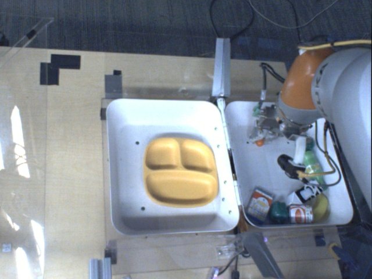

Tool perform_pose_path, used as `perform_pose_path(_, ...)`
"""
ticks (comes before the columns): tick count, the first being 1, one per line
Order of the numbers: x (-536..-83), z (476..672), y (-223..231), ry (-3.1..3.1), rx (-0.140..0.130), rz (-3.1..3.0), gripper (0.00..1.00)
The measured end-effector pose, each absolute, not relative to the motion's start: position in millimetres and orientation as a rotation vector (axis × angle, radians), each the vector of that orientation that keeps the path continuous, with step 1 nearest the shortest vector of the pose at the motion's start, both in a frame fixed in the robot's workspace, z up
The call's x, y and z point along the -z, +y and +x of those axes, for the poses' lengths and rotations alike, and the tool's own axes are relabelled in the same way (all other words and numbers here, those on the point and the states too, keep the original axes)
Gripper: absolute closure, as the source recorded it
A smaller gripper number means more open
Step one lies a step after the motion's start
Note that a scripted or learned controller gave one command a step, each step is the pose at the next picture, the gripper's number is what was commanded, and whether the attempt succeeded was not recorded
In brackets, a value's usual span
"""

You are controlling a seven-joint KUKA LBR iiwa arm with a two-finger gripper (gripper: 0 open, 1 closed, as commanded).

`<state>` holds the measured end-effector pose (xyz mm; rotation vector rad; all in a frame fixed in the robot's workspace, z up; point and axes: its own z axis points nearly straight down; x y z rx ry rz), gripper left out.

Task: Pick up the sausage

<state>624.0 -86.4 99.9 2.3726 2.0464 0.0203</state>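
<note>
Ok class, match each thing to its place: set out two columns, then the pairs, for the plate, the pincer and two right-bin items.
1 yellow divided plate
2 pincer
3 tilted can
4 yellow-green fruit

a right bin, view's lower right corner
b left bin, middle
c right bin, upper end
d right bin, lower left corner

Pairs: 1-b, 2-c, 3-d, 4-a

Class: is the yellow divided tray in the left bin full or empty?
Empty. All three compartments of the yellow tray show only bare yellow surface, with nothing resting in them.
</note>
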Motion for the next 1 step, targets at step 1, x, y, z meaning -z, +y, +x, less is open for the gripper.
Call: perform_pose_path(1, -186.8, 670.1, -52.8, 1.788, -0.008, 2.578, 1.0)
